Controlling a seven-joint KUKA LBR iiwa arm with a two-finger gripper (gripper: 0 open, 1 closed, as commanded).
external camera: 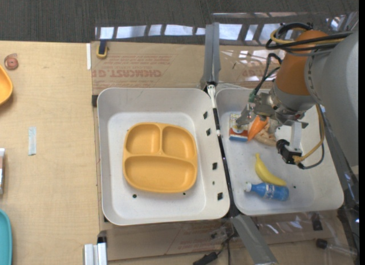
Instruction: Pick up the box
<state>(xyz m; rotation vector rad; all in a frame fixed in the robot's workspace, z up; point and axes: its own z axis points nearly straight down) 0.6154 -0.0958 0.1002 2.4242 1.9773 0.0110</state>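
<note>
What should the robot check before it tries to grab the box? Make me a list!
1. Box is in the right bin: ok.
2. Gripper is over the box: ok, it sits at the box's right end.
3. Fingers around the box: cannot tell, the wrist hides them.
4. Space around the box: not ok, an orange carrot-like toy lies against it.
5. Banana and blue bottle out of the way: ok, both lie nearer the front.

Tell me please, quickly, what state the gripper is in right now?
Gripper: low in the right bin, over the box and an orange item; its state cannot be told.
</note>
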